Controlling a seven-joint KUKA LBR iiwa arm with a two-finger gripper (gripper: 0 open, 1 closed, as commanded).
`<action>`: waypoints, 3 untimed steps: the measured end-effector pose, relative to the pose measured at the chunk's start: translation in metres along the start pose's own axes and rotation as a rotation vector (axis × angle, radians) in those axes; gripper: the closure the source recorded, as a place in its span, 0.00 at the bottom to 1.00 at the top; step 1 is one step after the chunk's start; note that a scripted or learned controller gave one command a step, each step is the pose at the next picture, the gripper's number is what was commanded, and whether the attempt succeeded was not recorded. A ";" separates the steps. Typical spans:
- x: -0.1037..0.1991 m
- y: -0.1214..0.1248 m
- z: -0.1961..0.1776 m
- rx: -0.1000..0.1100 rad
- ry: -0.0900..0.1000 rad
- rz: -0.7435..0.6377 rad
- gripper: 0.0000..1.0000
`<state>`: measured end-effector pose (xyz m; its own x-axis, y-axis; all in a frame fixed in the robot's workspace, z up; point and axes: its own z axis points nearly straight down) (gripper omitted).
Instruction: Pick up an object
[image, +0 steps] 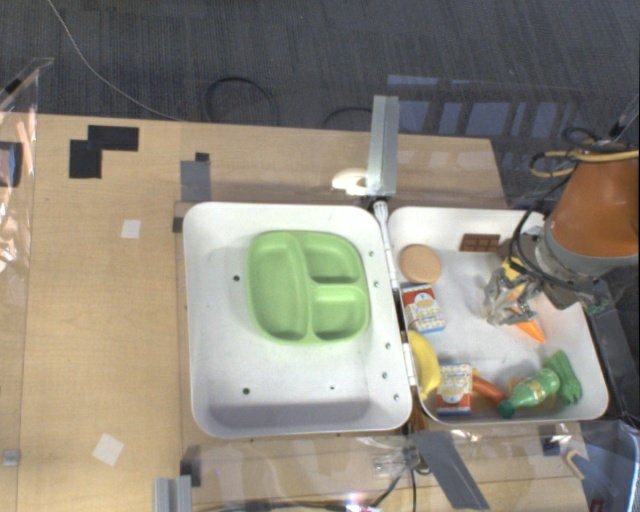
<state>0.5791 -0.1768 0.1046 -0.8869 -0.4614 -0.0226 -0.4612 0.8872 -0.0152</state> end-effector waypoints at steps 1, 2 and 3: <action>0.000 0.000 0.001 -0.001 0.001 0.000 0.00; 0.010 0.002 0.015 -0.007 0.011 0.076 0.00; 0.005 0.001 0.000 0.001 -0.001 0.072 1.00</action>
